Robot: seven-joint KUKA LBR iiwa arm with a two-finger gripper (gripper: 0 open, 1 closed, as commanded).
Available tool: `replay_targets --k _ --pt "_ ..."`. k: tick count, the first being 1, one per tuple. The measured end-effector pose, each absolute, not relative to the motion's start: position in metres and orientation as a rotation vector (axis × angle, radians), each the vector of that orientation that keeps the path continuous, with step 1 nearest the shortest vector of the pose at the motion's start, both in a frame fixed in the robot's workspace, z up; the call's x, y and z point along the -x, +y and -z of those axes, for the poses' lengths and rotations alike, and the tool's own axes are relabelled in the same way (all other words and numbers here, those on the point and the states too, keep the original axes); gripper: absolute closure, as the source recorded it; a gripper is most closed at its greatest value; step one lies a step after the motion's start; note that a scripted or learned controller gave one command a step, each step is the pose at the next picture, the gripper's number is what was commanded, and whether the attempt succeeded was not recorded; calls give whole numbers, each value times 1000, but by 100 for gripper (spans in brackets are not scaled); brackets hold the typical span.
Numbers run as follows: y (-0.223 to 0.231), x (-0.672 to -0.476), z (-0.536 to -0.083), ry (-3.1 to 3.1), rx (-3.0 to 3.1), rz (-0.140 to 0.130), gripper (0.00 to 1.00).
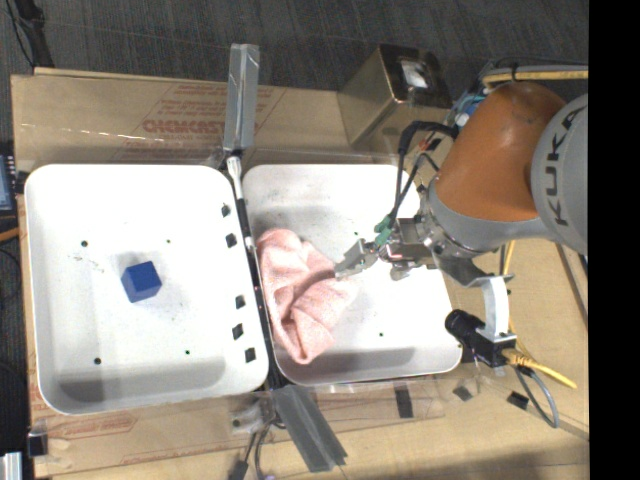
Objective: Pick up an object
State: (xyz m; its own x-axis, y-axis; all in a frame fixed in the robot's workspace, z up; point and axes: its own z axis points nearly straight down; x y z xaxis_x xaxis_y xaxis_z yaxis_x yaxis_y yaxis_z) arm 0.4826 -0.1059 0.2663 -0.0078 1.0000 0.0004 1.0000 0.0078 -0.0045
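Surface: two shallow white bins. Left bin (pixel 60 268): small blue cube (pixel 142 280), centre. Right bin (pixel 400 353): crumpled pink cloth (pixel 298 293), left edge; gripper (pixel 350 262) touching its right side, finger state indiscernible.

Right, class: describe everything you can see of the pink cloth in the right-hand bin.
The pink cloth looks like soft, towel-like fabric, crumpled into a long bunched heap with folds and creases. It lies in the right bin, against its left wall, running from about the middle down toward the front edge. The gripper reaches in from the right, its tip at the cloth's upper right edge; whether it actually grips the fabric cannot be told.
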Motion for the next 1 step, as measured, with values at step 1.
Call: replay_targets --k 1 --pt "-101 -514 -101 -2324 2107 -4 0"
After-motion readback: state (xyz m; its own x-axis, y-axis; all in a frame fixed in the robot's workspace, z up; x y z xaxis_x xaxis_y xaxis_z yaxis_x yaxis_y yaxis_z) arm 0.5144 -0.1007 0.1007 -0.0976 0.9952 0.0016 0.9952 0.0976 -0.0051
